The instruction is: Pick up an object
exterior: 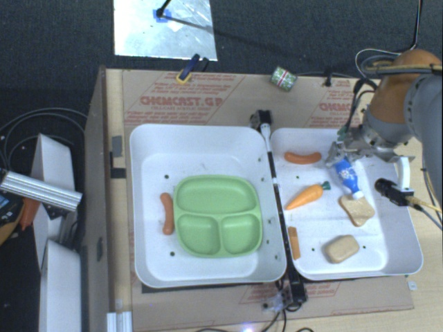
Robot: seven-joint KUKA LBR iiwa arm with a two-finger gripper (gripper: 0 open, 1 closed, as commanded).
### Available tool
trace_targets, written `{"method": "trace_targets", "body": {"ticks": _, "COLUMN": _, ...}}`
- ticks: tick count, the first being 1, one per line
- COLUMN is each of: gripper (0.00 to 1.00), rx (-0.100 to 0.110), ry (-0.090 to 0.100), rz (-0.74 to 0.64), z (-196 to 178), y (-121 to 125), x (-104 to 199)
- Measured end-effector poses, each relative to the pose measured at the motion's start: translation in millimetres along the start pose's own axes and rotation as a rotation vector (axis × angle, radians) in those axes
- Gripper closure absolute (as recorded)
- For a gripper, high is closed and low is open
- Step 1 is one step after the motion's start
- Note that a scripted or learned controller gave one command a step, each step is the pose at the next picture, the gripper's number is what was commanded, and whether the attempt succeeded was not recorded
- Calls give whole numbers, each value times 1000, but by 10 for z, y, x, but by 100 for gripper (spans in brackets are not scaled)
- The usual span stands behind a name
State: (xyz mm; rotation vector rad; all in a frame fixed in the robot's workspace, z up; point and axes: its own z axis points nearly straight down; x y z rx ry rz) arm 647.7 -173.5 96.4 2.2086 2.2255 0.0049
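Note:
The right bin point(398, 244) holds a blue and white tube point(347, 176), an orange carrot point(305, 196), a reddish sausage point(303, 158), a slice of bread point(357, 210), a tan bread roll point(342, 248) and a small orange stick point(293, 242). My gripper point(344, 152) hangs low over the bin's back right part. The tube's upper end lies directly under it, touching or nearly so. Whether the tube is gripped is hidden by the wrist.
The left bin point(149, 151) carries a green divided plate point(218, 214) with a second sausage point(167, 213) lying beside it on the left. A raised divider point(272, 178) separates the bins. A small green roll point(283, 78) lies on the cardboard behind them.

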Motion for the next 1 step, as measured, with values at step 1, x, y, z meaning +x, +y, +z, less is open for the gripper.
{"method": "trace_targets", "body": {"ticks": 1, "gripper": 100, "rx": 2, "ry": 4, "rz": 2, "z": -899, "y": -355, "x": 1223}}
